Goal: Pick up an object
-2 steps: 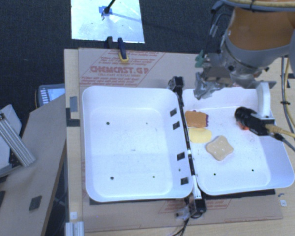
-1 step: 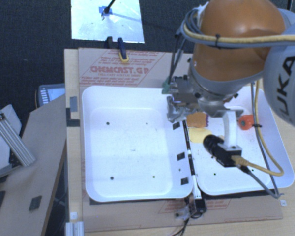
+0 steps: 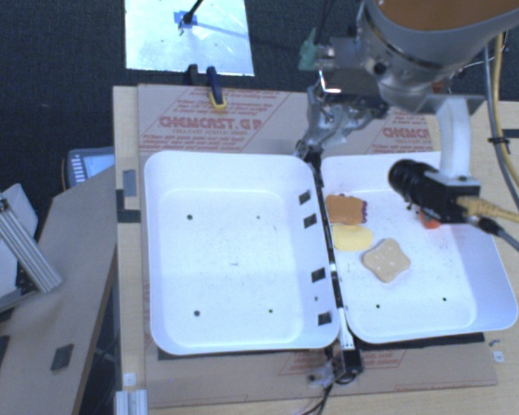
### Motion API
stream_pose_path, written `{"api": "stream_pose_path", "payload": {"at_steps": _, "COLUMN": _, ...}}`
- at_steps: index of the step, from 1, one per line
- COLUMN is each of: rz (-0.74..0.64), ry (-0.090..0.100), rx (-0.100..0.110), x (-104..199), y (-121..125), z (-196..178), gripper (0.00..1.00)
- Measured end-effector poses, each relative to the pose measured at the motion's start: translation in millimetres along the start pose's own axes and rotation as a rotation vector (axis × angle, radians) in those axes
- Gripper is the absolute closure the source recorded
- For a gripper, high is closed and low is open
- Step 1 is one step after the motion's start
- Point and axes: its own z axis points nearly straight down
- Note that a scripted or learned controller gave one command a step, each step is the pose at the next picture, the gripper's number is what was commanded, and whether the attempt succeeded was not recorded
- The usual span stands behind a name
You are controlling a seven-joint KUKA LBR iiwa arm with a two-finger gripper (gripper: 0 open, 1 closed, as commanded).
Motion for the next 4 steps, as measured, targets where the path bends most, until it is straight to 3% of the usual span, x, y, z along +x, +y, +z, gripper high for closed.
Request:
{"api": "stream_pose_path", "payload": {"at_steps": 1, "rz": -0.001, "ry": -0.006, "rx": 0.012, "x": 68.7, "y": 77.7, "z": 10.9, "gripper": 1.0}}
{"api": "stream_pose_path", "payload": {"at_steps": 2, "rz": 0.008, "ry": -0.008, "rx": 0.016, "x": 64.5, "y": 97.0, "z": 11.6, "gripper": 1.0}}
{"api": "stream_pose_path", "payload": {"at_steps": 3, "rz": 0.009, "ry": -0.014, "rx": 0.034, "x": 60.5, "y": 121.1, "z": 226.8, "gripper": 1.0}}
{"api": "stream_pose_path", "payload": {"at_steps": 4, "rz": 0.004, "ry": -0.009, "rx": 0.023, "x": 63.0, "y": 92.2, "z": 239.7, "gripper": 1.0}}
